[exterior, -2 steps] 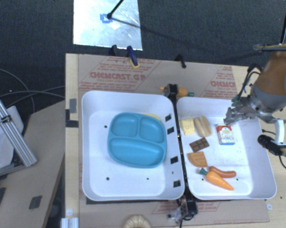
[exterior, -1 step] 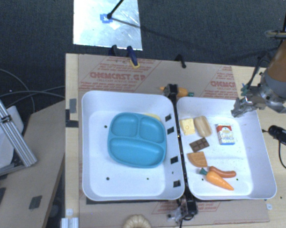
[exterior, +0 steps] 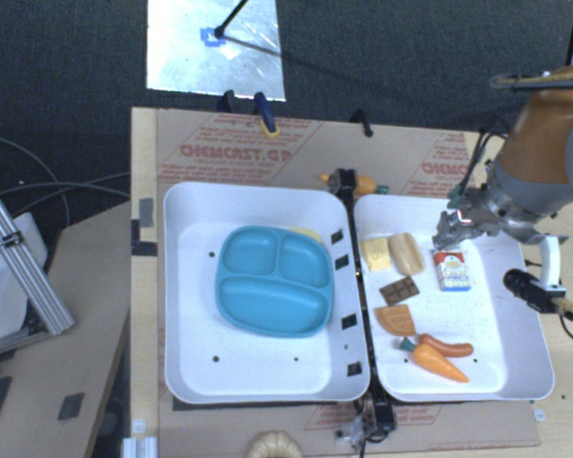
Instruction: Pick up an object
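Note:
The right bin [exterior: 517,358] holds several toy foods: a yellow cheese block [exterior: 376,254], a bread roll [exterior: 407,253], a red and white carton [exterior: 451,270], a brown chocolate piece [exterior: 399,290], an orange wedge [exterior: 395,319], a carrot [exterior: 435,361] and a sausage [exterior: 447,347]. My gripper [exterior: 449,229] hangs over the bin's upper part, just above the carton and to the right of the bread roll. Nothing shows between its fingers.
The left bin [exterior: 185,304] carries a blue divided plate [exterior: 273,279] with something yellow [exterior: 308,234] behind it. A black divider [exterior: 351,273] runs between the bins. A foil sheet [exterior: 216,42] lies at the back and a pale ring [exterior: 275,452] lies at the bench's front edge.

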You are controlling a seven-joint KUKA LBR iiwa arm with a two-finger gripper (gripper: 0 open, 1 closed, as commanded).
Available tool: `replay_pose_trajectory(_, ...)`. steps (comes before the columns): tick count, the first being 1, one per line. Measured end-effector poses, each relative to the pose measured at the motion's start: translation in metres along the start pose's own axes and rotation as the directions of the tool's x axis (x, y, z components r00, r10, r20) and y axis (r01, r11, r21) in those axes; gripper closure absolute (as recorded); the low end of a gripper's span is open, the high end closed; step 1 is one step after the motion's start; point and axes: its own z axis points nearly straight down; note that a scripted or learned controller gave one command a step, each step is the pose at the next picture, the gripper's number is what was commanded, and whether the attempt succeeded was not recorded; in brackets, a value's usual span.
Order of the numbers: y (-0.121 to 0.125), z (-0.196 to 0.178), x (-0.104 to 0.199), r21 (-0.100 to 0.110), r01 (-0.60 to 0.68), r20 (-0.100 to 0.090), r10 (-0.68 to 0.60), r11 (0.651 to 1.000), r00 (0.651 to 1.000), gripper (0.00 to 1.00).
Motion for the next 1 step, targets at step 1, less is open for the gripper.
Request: replay_pose_trajectory(1, -0.0170, 0.0056, 0.0552, 0.000, 0.000, 0.000, 0.000, 1.000, 1.000, 1.00)
